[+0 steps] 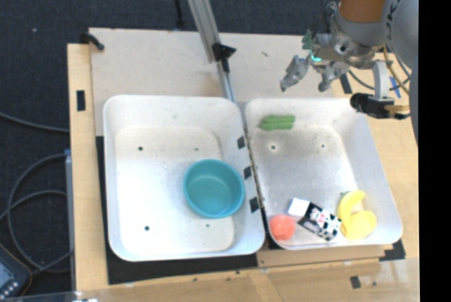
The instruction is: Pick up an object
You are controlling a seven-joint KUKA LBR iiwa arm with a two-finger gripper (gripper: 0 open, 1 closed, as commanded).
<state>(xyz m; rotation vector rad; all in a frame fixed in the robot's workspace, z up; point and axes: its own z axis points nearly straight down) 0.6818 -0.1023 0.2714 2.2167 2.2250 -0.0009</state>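
Two shallow white plastic bins sit side by side on the pale wooden table [155, 61], their floors speckled with dark flecks. The left bin [141, 153] holds a round teal plastic bowl [213, 188], smooth-walled and sitting upright near the bin's right edge. A ribbed grey metal post [201, 8] slants down from the top of the view to the divide between the bins.

The right bin [366, 146] carries a soft-looking oblong green piece [277, 123] near its far wall, its long axis running left to right. Along the near wall lies a cluster: a small round orange-red ball [282, 226] at the left, then a little white block [298, 208], a flat black-and-white patterned card or box [320, 222] tilted diagonally, and a glossy yellow plastic cup [356, 215] on its side, its mouth facing the near edge.

Above the right bin's far rim, over bare table, hangs the hand [310, 74] beneath the arm's orange band and grey wrist. Its two fingers [293, 74] point downward and stand apart, spread fairly wide, with nothing between them. It sits well apart from the near cluster and just beyond the green piece.
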